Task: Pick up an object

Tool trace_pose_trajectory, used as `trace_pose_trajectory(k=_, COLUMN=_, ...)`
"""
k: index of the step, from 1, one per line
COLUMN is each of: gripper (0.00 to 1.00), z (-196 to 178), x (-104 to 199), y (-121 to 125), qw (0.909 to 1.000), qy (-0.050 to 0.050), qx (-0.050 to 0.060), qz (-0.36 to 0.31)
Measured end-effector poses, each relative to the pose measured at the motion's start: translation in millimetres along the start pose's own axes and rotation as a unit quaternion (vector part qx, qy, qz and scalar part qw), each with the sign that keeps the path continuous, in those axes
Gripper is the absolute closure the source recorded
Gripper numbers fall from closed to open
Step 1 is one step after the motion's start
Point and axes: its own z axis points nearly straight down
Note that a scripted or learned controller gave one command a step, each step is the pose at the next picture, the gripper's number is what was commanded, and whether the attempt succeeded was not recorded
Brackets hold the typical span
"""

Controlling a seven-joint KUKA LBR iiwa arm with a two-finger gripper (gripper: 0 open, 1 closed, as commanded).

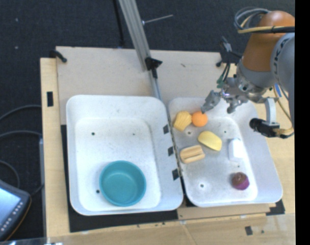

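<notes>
1. the gripper [222,102] is seen over the far edge of the right bin [269,180], its two fingers spread apart with nothing between them.
2. the orange ball [199,119] lies nearest, just below the left finger and touching the yellow piece [182,120] on its left.
3. a yellow lemon shape [210,140], a tan bun [191,153], a white block [235,149] and a purple fruit [240,180] are spread further down the same bin.
4. the ball is judged light, stiff and smooth, likely to roll or slip from a shallow pinch.
5. a hold across its widest part is advised, fingers clear of the yellow piece.
6. the left bin [78,137] holds a teal bowl [122,182].
</notes>
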Motion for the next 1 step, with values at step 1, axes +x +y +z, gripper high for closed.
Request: trace_pose_trajectory(k=1, gripper=0.0, z=57.8, x=5.3, y=6.3, qw=1.0, qy=0.0, qx=0.0, qz=-0.001)
